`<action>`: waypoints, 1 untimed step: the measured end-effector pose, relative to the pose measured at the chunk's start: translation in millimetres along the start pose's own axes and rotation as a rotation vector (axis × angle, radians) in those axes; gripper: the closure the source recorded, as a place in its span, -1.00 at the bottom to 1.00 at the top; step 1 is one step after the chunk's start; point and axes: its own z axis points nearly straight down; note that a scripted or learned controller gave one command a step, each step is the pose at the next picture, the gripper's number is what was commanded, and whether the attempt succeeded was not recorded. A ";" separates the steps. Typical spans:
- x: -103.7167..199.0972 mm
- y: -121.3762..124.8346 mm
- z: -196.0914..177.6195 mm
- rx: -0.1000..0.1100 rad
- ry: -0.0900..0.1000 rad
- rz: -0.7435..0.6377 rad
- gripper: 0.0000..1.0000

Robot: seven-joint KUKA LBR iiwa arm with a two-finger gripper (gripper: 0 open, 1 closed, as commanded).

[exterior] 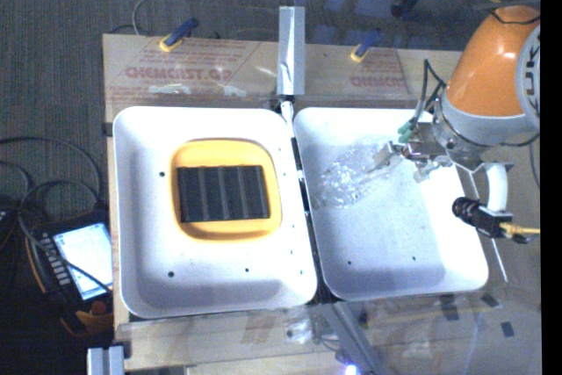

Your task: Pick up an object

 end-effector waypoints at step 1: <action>11.0 53.2 121.9 -0.024 -0.007 0.054 -1.00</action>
